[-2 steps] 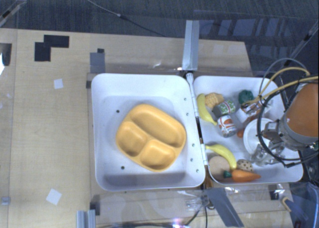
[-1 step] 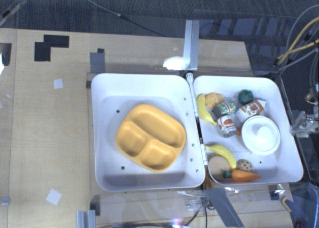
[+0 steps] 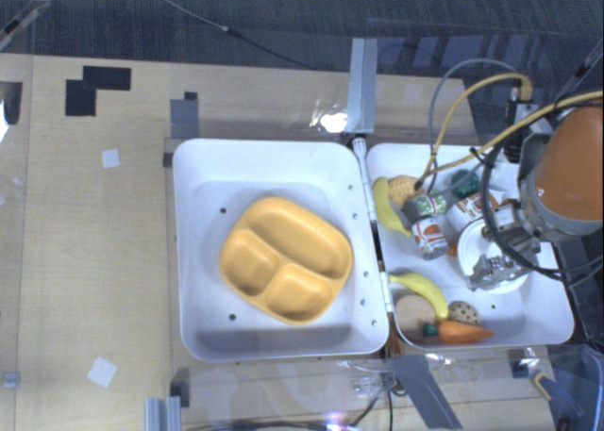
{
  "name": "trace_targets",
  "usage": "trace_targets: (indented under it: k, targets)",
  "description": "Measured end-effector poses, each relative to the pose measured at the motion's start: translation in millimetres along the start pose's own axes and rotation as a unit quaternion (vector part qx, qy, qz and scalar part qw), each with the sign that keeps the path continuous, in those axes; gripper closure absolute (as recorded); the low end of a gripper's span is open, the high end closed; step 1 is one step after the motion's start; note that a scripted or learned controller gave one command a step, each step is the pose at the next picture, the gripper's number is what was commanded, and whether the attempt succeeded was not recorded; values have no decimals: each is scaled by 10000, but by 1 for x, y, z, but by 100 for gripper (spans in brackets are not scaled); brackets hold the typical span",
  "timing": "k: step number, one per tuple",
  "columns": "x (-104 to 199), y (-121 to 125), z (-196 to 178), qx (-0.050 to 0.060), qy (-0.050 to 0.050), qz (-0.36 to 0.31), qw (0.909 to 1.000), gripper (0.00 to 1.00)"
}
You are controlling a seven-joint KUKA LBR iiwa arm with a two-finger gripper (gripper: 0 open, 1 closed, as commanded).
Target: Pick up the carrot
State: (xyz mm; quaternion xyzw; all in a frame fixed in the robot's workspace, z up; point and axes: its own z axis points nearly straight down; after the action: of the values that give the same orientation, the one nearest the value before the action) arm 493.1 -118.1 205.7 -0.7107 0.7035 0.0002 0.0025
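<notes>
The carrot is orange with a green stub at its left end. It lies flat along the front wall of the right bin. My gripper hangs over the middle of that bin, up and to the right of the carrot and well apart from it. The grey arm with its orange band comes in from the right above the gripper. Nothing shows in the gripper.
A small banana, a brown disc and a speckled cookie crowd the carrot. Further back lie another banana, cans and a white lid. The left bin holds a yellow divided plate. Cables loop above the right bin.
</notes>
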Motion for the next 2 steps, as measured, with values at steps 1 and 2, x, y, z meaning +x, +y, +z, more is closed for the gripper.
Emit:
trace_targets:
  k: [1, 2]
  targets:
    - [72, -21, -123, 59, 45, 70, 9999, 100]
    - [1, -20, 22, -30, -19, -338, 9994, 100]
